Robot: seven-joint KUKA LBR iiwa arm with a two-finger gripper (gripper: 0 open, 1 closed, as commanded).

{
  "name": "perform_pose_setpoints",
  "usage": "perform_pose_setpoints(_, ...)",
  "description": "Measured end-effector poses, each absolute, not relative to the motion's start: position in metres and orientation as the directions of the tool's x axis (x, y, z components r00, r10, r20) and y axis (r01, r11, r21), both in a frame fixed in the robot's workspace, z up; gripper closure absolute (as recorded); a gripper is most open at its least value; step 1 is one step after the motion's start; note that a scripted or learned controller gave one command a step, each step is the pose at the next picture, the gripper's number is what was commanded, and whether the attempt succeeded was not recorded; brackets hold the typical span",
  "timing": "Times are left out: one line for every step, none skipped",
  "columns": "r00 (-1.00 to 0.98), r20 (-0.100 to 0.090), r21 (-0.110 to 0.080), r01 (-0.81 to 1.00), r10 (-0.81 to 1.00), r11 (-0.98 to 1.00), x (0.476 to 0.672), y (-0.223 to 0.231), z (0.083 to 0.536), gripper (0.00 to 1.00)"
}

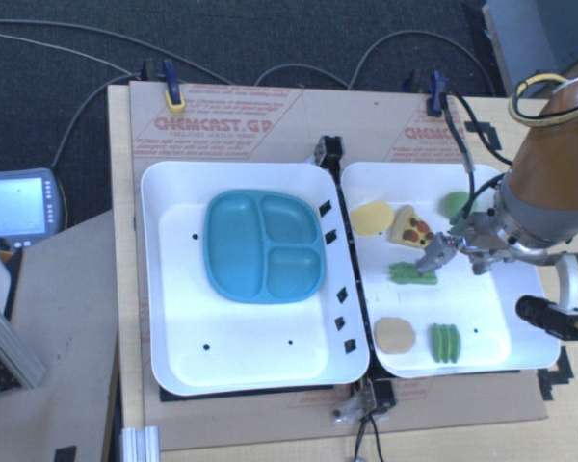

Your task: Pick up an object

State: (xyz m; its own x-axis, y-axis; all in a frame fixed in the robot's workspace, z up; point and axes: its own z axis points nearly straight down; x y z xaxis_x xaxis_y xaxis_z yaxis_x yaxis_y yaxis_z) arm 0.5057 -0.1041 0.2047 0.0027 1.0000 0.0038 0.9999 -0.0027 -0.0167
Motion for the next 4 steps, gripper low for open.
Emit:
perform_pose_setpoints(-0.001, 0.002, -0.003, 1.0, 1.0, 0.001, 0.509, -0.104, 0.211, 0.0)
perform_pose_setpoints(0.0, 0.003, -0.008, 1.0, 1.0, 0.0, 0.509, -0.099, 0.168, 0.0)
perform_pose_setpoints(0.001, 0.004, -0.009, 1.0, 1.0, -0.001, 0.499, -0.093, 0.111, 0.0)
perform_pose_setpoints(0.001, 0.003, -0.006, 1.0, 1.0, -0.001, 0.499, -0.092, 0.083, 0.0)
